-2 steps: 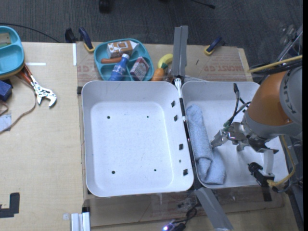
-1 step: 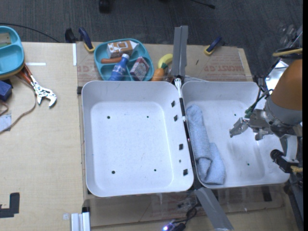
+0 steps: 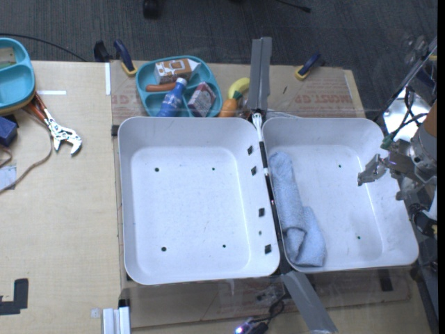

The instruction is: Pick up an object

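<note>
Camera view shows a pale blue cloth (image 3: 295, 218) lying crumpled lengthwise along the left side of the right bin (image 3: 348, 256), close against the wall it shares with the left bin (image 3: 188, 273). Its lower end is bunched into a thicker fold near the bin's front corner, while the upper end lies flatter. Well apart from it, over the right edge of the same bin, hangs the pincer (image 3: 381, 167), its metal parts pointing left toward the bin's middle. Nothing sits between its tips, but whether they stand wide or narrow cannot be told from this angle. Behind the bins on the tabletop (image 3: 62, 221) rests a blue divided tray (image 3: 147, 89) holding a small box, a blue bottle and other small items, with a yellow banana (image 3: 238, 87) just beside it. Farther left lies a silver wrench (image 3: 64, 136) near another blue tray (image 3: 14, 75).
</note>
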Tool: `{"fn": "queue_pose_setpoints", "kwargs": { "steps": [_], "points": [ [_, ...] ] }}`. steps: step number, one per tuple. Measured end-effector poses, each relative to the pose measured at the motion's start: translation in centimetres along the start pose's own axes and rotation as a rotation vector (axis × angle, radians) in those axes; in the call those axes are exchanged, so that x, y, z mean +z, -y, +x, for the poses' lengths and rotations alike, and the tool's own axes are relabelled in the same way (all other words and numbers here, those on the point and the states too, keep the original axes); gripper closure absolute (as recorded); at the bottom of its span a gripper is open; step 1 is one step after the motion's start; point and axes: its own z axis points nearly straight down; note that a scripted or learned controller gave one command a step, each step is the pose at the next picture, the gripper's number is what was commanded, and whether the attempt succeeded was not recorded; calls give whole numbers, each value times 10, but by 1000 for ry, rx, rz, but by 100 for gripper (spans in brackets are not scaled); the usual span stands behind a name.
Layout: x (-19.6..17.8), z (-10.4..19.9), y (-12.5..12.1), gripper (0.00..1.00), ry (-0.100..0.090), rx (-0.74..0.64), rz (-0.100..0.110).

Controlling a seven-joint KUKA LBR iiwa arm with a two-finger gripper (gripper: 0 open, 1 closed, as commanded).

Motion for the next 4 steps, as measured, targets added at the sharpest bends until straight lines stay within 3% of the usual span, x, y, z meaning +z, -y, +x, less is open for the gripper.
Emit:
{"fn": "queue_pose_setpoints", "kwargs": {
  "steps": [1,2,3,4],
  "points": [
    [32,-33,21,0,0,124,3],
    [67,-33,32,0,-5,161,6],
    [-29,-32,33,0,0,438,1],
    [75,-36,30,0,-9,599,8]
  ]
}}
